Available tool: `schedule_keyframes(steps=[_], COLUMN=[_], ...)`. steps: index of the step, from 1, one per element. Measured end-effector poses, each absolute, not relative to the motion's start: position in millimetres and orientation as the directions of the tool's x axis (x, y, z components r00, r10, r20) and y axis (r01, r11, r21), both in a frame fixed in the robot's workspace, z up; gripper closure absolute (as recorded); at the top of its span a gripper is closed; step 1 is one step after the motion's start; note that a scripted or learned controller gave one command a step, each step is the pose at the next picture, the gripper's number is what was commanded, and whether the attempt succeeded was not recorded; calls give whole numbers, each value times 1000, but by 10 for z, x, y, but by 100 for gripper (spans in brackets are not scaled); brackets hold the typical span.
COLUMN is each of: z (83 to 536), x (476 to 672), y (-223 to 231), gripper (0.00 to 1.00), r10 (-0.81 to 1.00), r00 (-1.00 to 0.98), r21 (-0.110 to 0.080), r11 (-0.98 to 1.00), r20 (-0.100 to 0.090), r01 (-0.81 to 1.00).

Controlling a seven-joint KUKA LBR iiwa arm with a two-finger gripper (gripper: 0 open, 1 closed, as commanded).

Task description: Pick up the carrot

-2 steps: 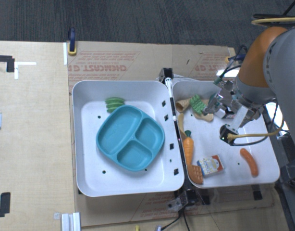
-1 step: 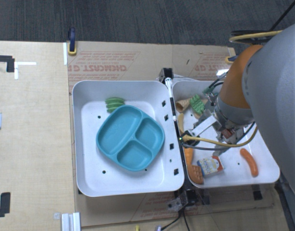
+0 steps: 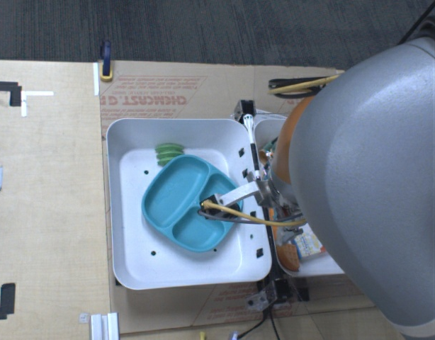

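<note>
Grey metal is being shown nearest the camera: the arm is reaching in from the right, and most of the right bin is being hidden by its bulk. An orange band is being glimpsed at the arm's left edge.

At the near end of the right bin, just beside the wall that is shared with the left bin, an orange-brown rounded thing is being partly covered by the arm; it is being taken for the carrot, though too little is being shown for certainty. A pale printed packet is being seen touching it on the right.

A little farther back, the gripper is being held over the shared wall between the two bins, apart from the carrot. Whether it is open or closed cannot be told, since it is being masked by the wrist above it. Nothing is being seen in its grasp.

In the left bin, a blue divided plate is being shown lying flat near the middle. A green ribbed thing is being seen touching the plate's far rim.

Beyond the bins, a sheet of printed cardboard is being shown under them on the pale wooden bench. Farthest off, dark carpeted floor is being shown.
</note>
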State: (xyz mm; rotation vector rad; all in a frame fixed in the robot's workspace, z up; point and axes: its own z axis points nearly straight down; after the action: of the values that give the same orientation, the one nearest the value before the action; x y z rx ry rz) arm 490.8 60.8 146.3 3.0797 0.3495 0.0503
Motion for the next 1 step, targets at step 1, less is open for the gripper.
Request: schedule_keyframes(steps=[1], z=[1463], x=[4908], y=[610], gripper=[0], r10=[226], r00=[974], r21=[45], r11=[-973], r20=[27], r01=[225])
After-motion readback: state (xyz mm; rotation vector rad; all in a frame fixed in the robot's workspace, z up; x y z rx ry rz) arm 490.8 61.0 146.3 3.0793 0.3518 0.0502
